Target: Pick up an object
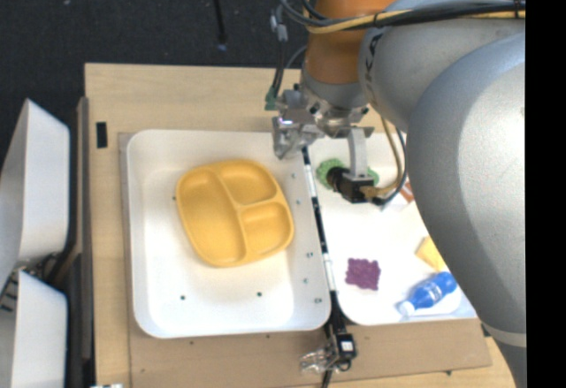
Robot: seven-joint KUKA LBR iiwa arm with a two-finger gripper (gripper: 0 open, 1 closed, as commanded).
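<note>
Green object (333,172): right bin (389,302), far end, close to the divider between the bins (318,227); partly hidden under the gripper (323,149). Small and apparently light; material too obscured to judge. Best taken from above across its narrow width, judging by its size.

Gripper: low over the green object; whether it is spread or pressed together cannot be told.

Purple piece (363,273): right bin, centre; looks soft, crumpled, easily pinched.

Blue bottle (428,295): near right, lying down; rounded, likely slippery.

Yellow divided plate (235,211): left bin (150,289); rigid, wide, thin rim the one hold.

Clearance: divider tight on the left of the target; open floor lies nearer, towards the purple piece.
</note>
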